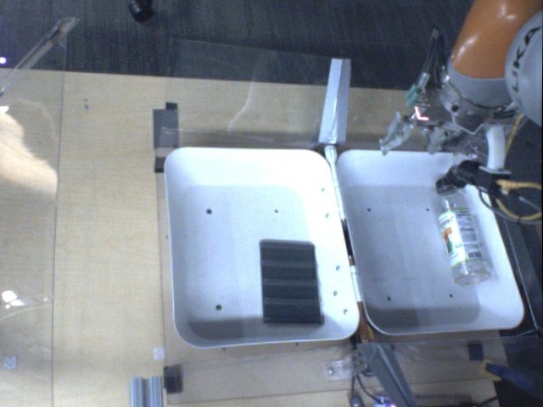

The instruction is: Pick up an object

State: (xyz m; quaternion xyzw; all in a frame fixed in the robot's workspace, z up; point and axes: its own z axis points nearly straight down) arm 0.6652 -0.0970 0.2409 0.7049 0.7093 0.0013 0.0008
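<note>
Two shallow white bins sit side by side on the wooden bench (93, 253). In the left bin (182, 227), a black ribbed block (290, 281) lies flat toward five o'clock of the bin's centre, its long side running twelve to six. In the right bin (399, 308), a clear plastic bottle (461, 240) with a white and green label lies on its side near the three o'clock wall, its dark cap end pointing to about twelve o'clock; its transparent body blends into the white floor, so its lower end is hard to trace. The arm (496, 32), grey with an orange band, enters from two o'clock and is cut off by the frame edge. The gripper (424, 130) hangs over the twelve o'clock rim of the right bin, apart from the bottle. Cables and metal parts clutter it, and I cannot tell how the tool is set. Nothing is seen in its grasp.
</note>
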